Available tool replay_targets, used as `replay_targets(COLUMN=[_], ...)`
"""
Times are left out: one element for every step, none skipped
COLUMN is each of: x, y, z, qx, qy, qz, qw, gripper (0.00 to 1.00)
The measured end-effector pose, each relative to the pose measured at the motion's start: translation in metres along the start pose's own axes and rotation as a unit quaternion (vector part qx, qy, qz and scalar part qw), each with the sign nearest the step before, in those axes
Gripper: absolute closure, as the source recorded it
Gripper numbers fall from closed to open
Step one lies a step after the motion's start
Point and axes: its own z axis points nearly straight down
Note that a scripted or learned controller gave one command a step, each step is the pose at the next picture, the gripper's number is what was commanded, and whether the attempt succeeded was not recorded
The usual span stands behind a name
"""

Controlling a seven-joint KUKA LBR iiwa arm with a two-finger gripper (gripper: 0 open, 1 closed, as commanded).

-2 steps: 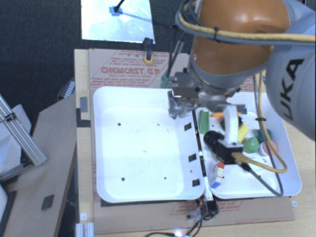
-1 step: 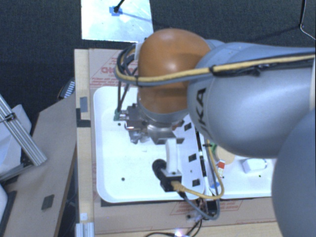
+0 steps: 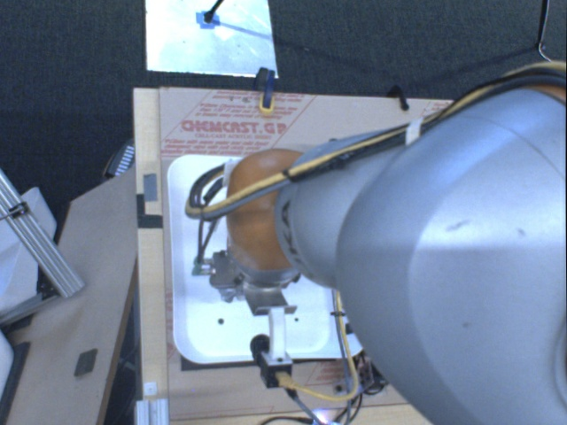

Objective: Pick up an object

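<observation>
my jaws (image 3: 232, 283) hang low over the white bin (image 3: 190, 343), near its left wall; i cannot tell how they stand, my own wrist covers them. no object shows clearly beneath me, so i may well close on nothing or scrape the bin floor.

Grey arm (image 3: 425, 237) reaches leftward, orange-banded wrist (image 3: 257, 206) angled steeply down.

The arm (image 3: 425, 237) comes in from the right, hanging over the bin (image 3: 190, 326); that bin sits on the surface (image 3: 230, 118), a board (image 3: 80, 264) lying left.
</observation>
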Motion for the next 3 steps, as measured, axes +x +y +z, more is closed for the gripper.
replay_targets(x=[0.001,-0.020,-0.031], y=[0.003,-0.001,0.083], z=[-0.189,-0.365,-0.378], qx=[-0.016,-0.017,-0.011], qy=[0.008,0.008,0.003], qz=[-0.002,-0.002,0.001], qw=[0.9998,0.9998,0.9999], gripper=[1.00,1.00,1.00])
